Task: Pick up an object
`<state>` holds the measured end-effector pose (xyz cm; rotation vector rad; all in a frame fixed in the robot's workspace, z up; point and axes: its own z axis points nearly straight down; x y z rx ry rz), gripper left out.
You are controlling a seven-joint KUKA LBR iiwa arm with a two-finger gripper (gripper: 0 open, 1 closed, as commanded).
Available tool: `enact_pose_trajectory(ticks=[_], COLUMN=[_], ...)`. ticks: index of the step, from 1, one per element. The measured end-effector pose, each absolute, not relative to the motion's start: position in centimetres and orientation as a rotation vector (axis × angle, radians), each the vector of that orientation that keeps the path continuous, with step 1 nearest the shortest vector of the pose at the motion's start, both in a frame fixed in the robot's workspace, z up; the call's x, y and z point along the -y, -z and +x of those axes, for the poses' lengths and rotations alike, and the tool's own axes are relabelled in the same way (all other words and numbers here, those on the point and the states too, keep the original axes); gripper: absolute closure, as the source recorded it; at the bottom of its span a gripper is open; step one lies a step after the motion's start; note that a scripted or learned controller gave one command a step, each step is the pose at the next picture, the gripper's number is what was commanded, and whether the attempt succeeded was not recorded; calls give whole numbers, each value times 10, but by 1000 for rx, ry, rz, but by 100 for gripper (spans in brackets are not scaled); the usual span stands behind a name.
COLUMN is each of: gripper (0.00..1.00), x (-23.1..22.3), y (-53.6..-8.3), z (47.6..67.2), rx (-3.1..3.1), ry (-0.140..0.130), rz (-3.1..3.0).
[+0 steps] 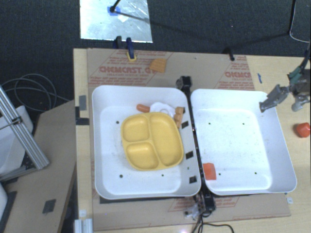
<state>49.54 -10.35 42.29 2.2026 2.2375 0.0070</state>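
Pincer (270, 101) at the far right edge of the right bin (243, 178), hanging over its upper right rim. One grey finger (272, 98) shows, slanting down and left toward the rim; cannot tell whether the pincer is wide or narrow. Nothing seen between the fingers.

Right bin: one orange block (209, 171) at the near left corner, touching the wall by the divider. Small dark specks on the floor, otherwise bare white.

Outside the right bin, on the table (204, 67): a red-orange piece (302, 129) just right of the rim, below the pincer.

Left bin (104, 178): yellow tray (151, 141), three compartments, tilted, near the middle. Behind it a white item (162, 109), partly hidden by the tray. Orange stick (143, 108) left of the white item. Tan block (179, 115) at the tray's upper right, near the divider.

Table, beyond the bins: tan square (158, 65); blue-and-yellow clamp (129, 49) at the far edge.
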Motion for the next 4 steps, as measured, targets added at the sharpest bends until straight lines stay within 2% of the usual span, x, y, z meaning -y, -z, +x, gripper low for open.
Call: enact_pose_trajectory(ticks=[1,2,3,4], gripper=[0,0,0,0], x=[99,57,169,99], y=[-362,-258,-339,-419], z=[489,486,487,494], rx=[-2224,-2235,-2203,-2227], ry=[0,6,-4,-12], rz=[2221,2218,2221,2204])
